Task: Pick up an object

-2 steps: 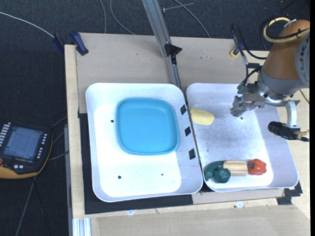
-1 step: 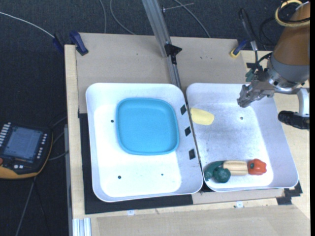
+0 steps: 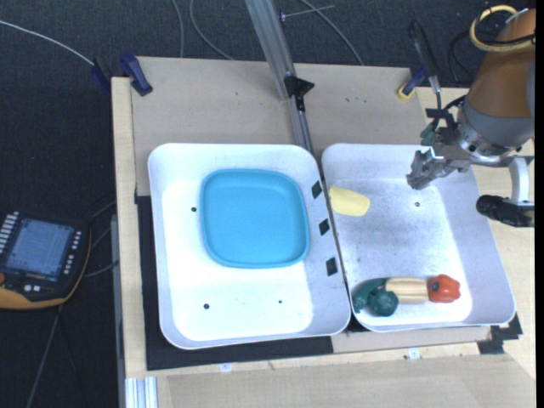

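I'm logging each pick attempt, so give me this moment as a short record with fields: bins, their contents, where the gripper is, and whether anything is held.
left bin: holds a blue square plate
right bin: holds a yellow lump near its left wall; a green item, a tan piece and a red item in a row along the near edge
gripper: over the right bin's far right part, away from all items
held: nothing visible between the fingers
finger state: too small to tell
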Motion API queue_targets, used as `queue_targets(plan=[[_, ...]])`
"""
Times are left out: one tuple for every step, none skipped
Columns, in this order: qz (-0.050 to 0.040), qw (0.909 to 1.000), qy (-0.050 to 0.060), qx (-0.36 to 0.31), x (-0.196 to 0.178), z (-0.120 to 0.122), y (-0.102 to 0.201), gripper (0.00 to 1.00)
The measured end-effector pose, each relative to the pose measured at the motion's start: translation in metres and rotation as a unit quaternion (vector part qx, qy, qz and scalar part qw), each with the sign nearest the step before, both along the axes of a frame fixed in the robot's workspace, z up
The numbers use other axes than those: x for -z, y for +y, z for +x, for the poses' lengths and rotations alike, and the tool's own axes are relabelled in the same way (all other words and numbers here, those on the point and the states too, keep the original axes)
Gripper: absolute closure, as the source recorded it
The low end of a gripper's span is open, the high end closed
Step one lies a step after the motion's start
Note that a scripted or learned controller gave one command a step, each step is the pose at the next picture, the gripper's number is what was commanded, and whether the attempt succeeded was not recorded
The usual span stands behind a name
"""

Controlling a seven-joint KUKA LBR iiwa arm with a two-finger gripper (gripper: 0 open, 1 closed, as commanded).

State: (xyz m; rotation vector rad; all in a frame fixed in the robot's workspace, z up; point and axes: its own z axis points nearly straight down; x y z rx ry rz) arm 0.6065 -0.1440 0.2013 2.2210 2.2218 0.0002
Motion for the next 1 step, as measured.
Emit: queue_targets(plan=[[0.0007,1.0000,0.000,-0.003,-0.0032,-0.0026,0.0620,1.00]])
